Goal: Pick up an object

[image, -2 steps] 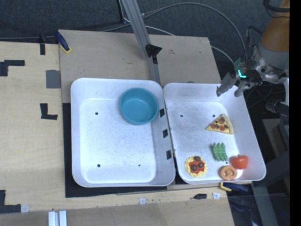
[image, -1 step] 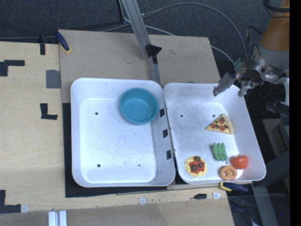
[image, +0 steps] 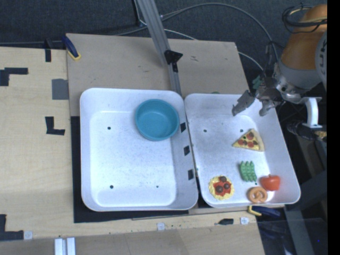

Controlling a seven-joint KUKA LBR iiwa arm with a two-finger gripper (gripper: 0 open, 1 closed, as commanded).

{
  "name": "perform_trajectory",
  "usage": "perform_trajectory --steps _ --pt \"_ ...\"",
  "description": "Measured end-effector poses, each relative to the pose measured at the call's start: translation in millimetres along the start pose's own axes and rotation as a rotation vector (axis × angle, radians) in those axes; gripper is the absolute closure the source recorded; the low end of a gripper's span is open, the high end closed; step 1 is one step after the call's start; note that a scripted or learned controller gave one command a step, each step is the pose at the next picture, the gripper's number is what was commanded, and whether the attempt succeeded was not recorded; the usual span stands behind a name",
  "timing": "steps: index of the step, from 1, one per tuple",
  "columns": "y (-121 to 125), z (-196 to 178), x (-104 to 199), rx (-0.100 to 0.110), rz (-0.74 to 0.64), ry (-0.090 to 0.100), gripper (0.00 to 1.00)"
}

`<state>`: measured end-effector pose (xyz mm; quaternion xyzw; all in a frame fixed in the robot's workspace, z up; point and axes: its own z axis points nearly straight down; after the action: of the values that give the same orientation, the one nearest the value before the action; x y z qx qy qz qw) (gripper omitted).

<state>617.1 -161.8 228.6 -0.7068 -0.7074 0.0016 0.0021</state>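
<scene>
Gripper hangs over the far right corner of the right bin, fingers spread apart with nothing between them, above bare floor just inside the rim. Toys sit toward that bin's near and right edges: pizza slice nearest the gripper, green piece below it, round pizza, pretzel and tomato crowd the near right corner; left half open. Left bin holds a blue bowl near its far right edge, rest open.
</scene>
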Motion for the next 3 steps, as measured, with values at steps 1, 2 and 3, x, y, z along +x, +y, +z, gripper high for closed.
perform_trajectory --steps 1,2,3 --pt "2 43 1 -0.001 0.0 0.0 0.0" --pt "-8 97 2 -0.001 0.0 0.0 0.0" --pt "-7 85 2 -0.004 -0.001 -0.001 1.0"
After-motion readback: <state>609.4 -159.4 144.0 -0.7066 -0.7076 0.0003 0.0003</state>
